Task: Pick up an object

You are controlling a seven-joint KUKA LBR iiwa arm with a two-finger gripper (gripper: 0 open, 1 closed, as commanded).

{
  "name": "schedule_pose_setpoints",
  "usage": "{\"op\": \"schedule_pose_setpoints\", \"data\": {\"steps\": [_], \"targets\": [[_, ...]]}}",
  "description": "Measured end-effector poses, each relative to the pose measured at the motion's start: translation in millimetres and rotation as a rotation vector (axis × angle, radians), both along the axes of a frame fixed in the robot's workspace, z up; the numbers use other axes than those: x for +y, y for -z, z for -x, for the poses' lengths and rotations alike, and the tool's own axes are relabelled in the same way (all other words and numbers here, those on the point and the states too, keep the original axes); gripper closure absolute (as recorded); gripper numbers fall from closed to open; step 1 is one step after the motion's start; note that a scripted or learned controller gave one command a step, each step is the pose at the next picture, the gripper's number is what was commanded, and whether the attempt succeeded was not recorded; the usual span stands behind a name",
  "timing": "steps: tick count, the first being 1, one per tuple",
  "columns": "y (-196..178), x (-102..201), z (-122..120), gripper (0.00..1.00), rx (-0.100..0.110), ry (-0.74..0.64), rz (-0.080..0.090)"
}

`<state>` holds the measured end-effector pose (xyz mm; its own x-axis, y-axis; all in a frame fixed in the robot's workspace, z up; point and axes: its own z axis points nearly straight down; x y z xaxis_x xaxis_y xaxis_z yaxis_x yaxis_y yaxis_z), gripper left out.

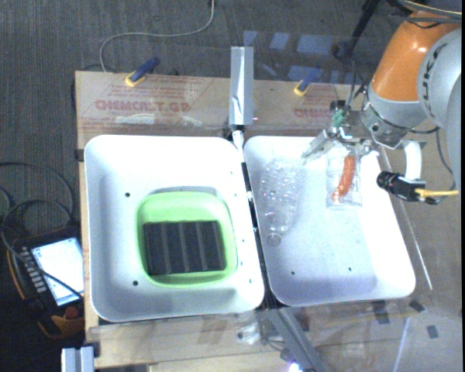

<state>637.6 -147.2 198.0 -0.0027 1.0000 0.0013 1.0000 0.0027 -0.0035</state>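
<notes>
The claw (342,139) hangs over the far edge of the right bin (387,277), and a clear packet with an orange thing inside (345,178) dangles straight below it. The packet's top reaches up to the fingers, so the pick looks made and the lift under way. Whether the packet's lower end has cleared the bin floor is hard to judge, and the hold is not certain: the fingers are too small to read, so I cannot tell whether they are apart or clamped.

The packet is thin, glossy film, limp and see-through, with a narrow orange-red strip inside. Just left of it a crumpled clear plastic bottle (278,192) lies on the bin floor, ribbed and nearly invisible against the white. Further left, the left bin (108,177) holds a pale green tray (187,242) with rounded corners and a dark slotted middle. Both bins are smooth, shallow white plastic on a wooden tabletop (163,107).
</notes>
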Motion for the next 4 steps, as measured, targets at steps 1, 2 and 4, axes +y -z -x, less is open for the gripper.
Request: {"op": "schedule_pose_setpoints", "data": {"steps": [1,2,4], "targets": [[80.1,-56.2,-0.6,0.0,0.001,0.017,0.004],[104.0,-63.2,8.3,0.0,-0.012,-0.061,-0.01],[-1.5,-0.9,12.6,1.0,-0.004,-0.162,0.0]]}}
